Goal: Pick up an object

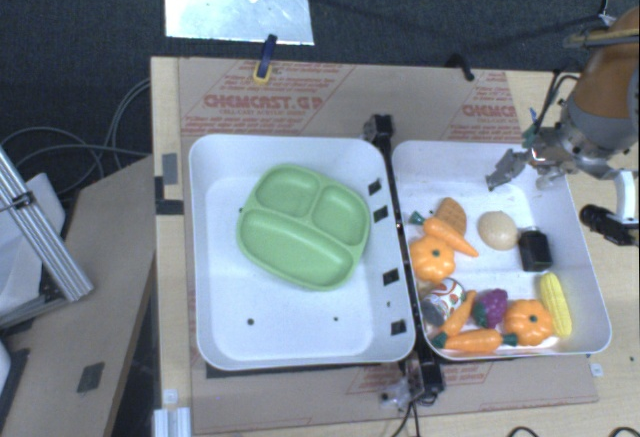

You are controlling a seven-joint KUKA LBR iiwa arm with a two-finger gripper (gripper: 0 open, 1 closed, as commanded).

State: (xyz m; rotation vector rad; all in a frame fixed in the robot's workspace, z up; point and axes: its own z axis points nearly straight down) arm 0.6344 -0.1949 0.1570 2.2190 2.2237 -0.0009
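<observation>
The right white bin holds several toy foods: a beige egg, a brown bread piece, a carrot, an orange pumpkin, a black block, yellow corn, purple grapes and another orange fruit. My gripper hangs over the bin's far right corner, above and behind the egg. It is open, with nothing between its fingers.
A green divided plate lies in the left white bin. A black divider with clips runs between the bins. More carrots lie along the right bin's near edge. The arm enters from the upper right.
</observation>
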